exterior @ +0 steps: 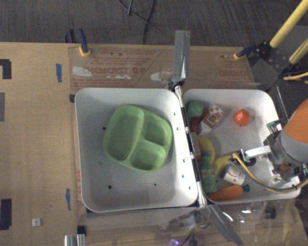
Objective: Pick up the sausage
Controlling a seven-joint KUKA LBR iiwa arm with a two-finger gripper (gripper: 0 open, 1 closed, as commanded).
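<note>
Grey arm (297,142) w/ orange band reaches in from the right over the right bin (256,97); gripper (285,170) sits low at the bin's near-right corner, pincer state can't be told. The sausage (196,124), dark red, lies at that bin's left wall just below a green ball (195,108), well apart from the gripper. A green divided plate (138,137) sits in the left bin (92,152).

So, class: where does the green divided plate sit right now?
The green divided plate lies in the left bin, near its middle, its right edge close to the divider between bins.
</note>
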